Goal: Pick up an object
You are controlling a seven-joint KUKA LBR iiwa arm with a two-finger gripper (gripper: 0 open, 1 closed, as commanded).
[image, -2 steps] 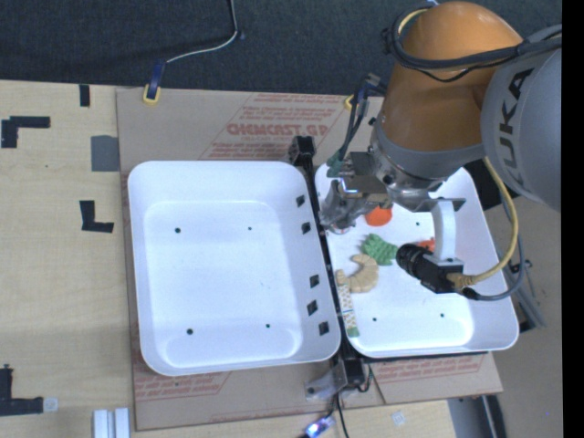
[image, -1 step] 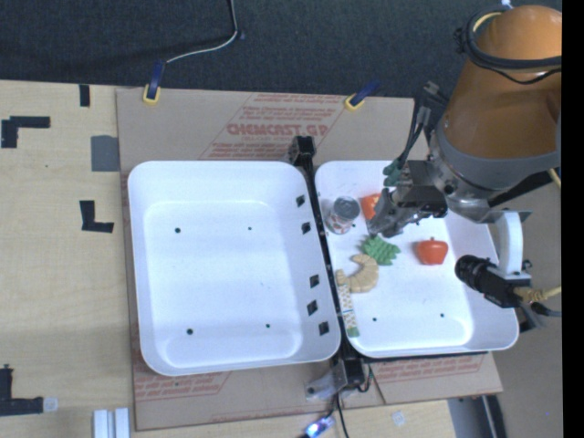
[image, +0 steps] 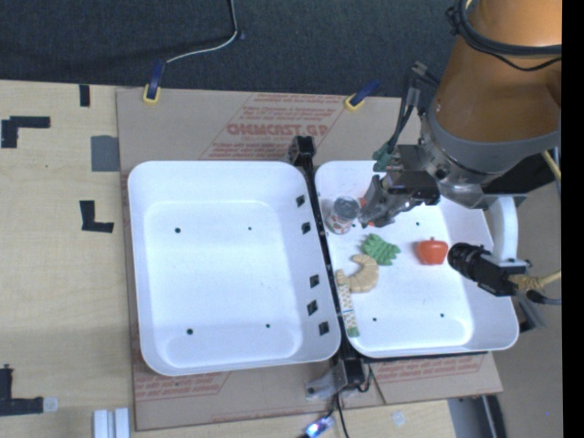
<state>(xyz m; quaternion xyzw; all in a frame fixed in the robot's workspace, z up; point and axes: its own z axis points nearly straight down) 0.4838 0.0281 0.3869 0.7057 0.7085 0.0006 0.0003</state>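
My gripper hangs over the far left part of the right bin, beside a small clear, silvery round object that lies just to its left. A green leafy toy lies just below the gripper. A tan curved toy rests in front of that, close to the bin's left wall. A red tomato-like object sits toward the middle right of the bin. The dark fingers point down and left, and nothing shows between them.
The left bin lies beside the right one, with a black divider with clips between them. A black cylindrical part of the arm overhangs the right bin's right side. Both bins rest on a cardboard sheet.
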